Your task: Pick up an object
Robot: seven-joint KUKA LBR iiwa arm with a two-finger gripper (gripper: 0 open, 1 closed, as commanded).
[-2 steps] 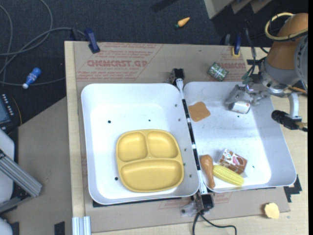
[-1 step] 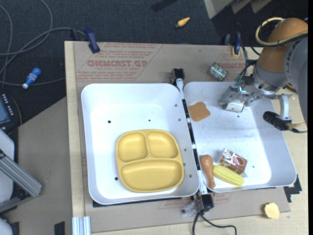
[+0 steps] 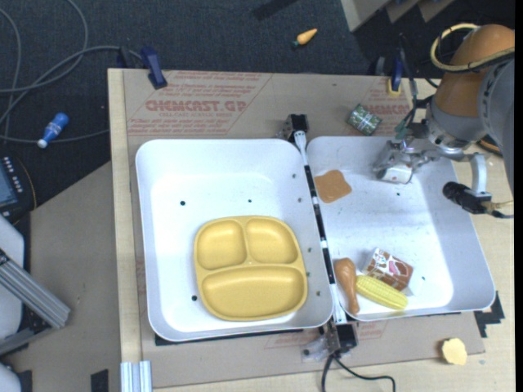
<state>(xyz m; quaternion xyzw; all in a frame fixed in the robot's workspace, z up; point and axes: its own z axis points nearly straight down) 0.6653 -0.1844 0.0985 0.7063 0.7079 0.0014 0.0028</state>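
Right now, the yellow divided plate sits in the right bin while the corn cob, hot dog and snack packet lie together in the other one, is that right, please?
Not quite. The camera view shows the yellow divided plate in the left bin; the corn cob, hot dog and snack packet lie together in the right bin.

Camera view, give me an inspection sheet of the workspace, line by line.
Surface: bench with left bin and right bin.
Job's things: corn cob, drumstick, snack packet, brown patty in the right bin.
Clutter: yellow divided plate in the left bin; small can on the bench.
Grippers: gripper over the right bin's far edge, nothing seen between fingers.
Cables: grey cable on the floor.
Surroundings: dark carpet, blue bottle.
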